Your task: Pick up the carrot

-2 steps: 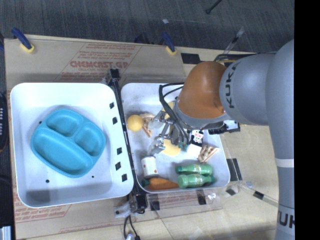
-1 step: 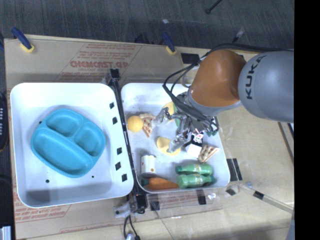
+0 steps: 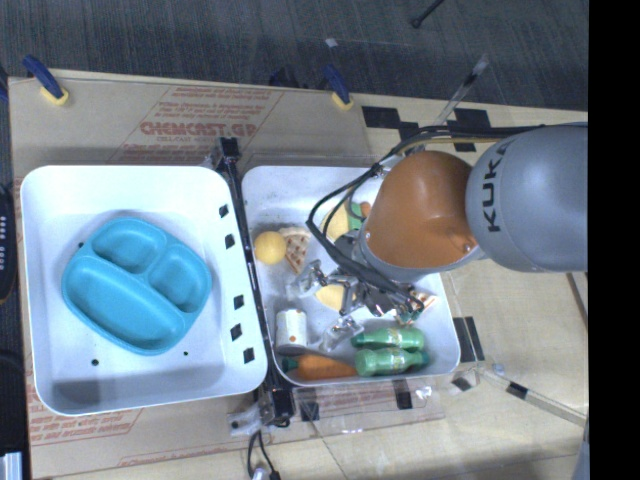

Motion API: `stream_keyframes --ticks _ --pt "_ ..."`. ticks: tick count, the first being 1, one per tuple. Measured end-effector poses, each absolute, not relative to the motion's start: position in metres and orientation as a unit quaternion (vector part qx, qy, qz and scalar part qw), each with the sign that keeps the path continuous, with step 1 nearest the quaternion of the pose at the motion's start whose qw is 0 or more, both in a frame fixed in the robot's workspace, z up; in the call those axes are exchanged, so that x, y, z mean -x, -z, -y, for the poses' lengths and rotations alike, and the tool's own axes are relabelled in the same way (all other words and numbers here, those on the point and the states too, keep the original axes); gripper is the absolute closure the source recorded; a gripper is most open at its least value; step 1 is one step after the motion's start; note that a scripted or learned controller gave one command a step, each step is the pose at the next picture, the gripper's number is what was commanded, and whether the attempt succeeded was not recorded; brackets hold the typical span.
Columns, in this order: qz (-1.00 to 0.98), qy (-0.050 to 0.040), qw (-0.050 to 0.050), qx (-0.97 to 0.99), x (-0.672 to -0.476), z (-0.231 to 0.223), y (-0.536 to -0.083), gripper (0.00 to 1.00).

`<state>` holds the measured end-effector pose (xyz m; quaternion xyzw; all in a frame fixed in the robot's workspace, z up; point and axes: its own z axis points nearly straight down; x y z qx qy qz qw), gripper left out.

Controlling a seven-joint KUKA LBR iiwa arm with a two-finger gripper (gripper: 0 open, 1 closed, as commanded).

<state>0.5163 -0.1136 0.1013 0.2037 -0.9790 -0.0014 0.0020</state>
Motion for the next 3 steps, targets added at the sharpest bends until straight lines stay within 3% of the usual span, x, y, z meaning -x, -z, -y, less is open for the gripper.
stream_keyframes --ticks 1,2,3 --pt "0.978 -0.0016 -0.001 -0.209 -0.591 0.132 -0.094 0.00" --pt "0.966 -0.0013 -0.004 -0.258 -0.512 0.090 -0.093 0.00" --pt "0.966 -0.0023 -0.005 -0.258 -0.514 0.089 -0.104 1.00"
